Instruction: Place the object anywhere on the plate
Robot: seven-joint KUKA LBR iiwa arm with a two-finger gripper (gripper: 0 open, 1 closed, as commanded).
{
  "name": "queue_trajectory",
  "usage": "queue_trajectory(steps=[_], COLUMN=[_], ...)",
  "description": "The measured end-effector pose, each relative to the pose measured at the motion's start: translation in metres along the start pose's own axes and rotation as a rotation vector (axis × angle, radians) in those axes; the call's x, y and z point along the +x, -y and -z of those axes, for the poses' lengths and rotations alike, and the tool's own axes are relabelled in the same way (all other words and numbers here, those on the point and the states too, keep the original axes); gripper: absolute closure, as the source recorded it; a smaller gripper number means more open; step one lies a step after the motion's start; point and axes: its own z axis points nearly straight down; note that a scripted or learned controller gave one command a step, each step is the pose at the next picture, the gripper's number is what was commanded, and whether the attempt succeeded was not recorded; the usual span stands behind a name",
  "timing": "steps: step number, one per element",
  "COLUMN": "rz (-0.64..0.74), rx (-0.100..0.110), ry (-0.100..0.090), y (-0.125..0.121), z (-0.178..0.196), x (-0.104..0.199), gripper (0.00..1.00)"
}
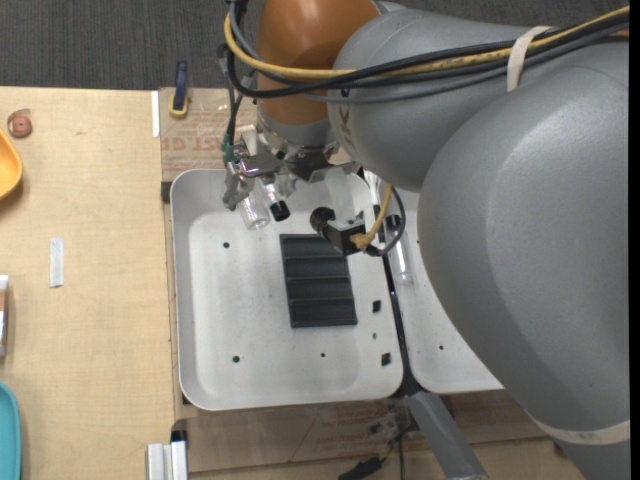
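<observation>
The left bin [200,298] has bare floor left of and nearer than the black block [320,283]; the arm [480,168] covers its far-right side and the right bin [450,353].

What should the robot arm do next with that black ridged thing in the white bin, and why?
Probably lower the tool toward the black ridged block and a little nearer the camera. The tool sits by the block's far end, over the left bin, and nothing shows in its grip, so the block likely needs picking up first.
</observation>
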Motion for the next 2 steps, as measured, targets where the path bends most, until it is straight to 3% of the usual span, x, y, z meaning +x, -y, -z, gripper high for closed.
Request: queue_trajectory(steps=[1,2], rz=[0.091,0.091], rx=[0.001,0.001], ry=[-0.001,-0.001], y=[0.0724,0.0723], z=[0.0011,0.0012], x=[0.0119,0.0116], gripper=[1.00,0.00])
